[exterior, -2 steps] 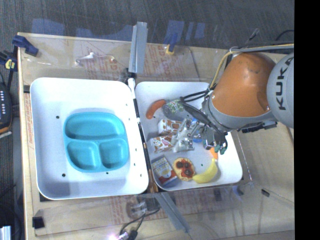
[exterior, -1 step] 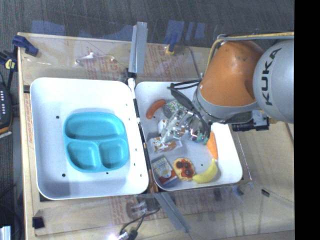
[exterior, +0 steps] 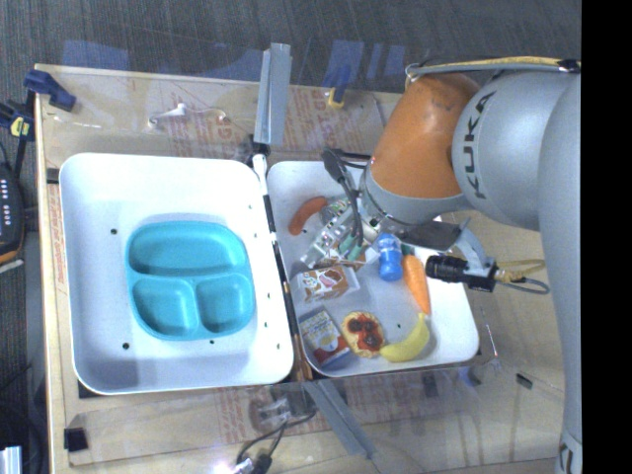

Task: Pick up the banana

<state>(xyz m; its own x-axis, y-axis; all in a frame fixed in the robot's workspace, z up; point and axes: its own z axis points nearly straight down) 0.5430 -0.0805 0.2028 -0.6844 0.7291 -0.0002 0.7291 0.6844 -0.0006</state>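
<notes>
Tool (exterior: 341, 233) sits low inside the right bin (exterior: 456, 332), in its upper-middle part, under the grey arm (exterior: 518, 146) with the orange band (exterior: 425, 136). Metal parts of the tool are visible among the clutter, but whether it is released or clenched cannot be told from this view; nothing is visibly held by it.

Banana (exterior: 411, 341): lying flat at the lower right corner of the right bin, well below and to the right of the tool, apart from it. Curved, ends pointing up and left.

Around the tool:
- Red sausage-like item (exterior: 307, 213) just to its left, tilted.
- Blue bottle-shaped item (exterior: 390, 259) just to its right.
- Carrot (exterior: 417, 282) to the right and below, beyond the blue item, its lower tip near the banana's upper end.
- Small printed packet (exterior: 325, 282) directly below.
- Blue-edged box (exterior: 321, 332) further below, at the bin's lower left.
- Round pizza-like toy (exterior: 363, 332) below, touching or just beside the banana's left end.

Left bin (exterior: 84, 265), well to the left of the tool, holds a turquoise divided tray (exterior: 188, 279) with three compartments. Both bins rest on the bench (exterior: 148, 107).
</notes>
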